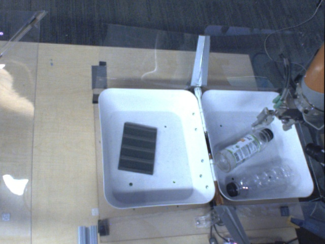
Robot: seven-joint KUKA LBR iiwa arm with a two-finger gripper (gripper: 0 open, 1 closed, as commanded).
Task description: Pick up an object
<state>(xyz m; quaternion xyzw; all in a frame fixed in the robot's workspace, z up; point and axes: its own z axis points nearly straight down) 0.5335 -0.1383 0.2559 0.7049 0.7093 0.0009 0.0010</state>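
A clear plastic bottle with a white and green label [245, 149] lies slanted in the right bin [223, 105]. A second clear bottle [261, 178] with a black cap lies along that bin's front wall. A dark ribbed rectangular block [137, 148] rests flat in the left bin [111, 105]. My gripper [275, 120] hangs over the right bin's far right side, just above the labelled bottle's upper end. It is open, with nothing between its fingers.
The two bins meet at a ridge [205, 141] in the middle. A metal upright [200, 65] stands behind that ridge. Cables [284, 70] hang near the arm at the right. Wooden bench [51, 136] spreads out left of the bins.
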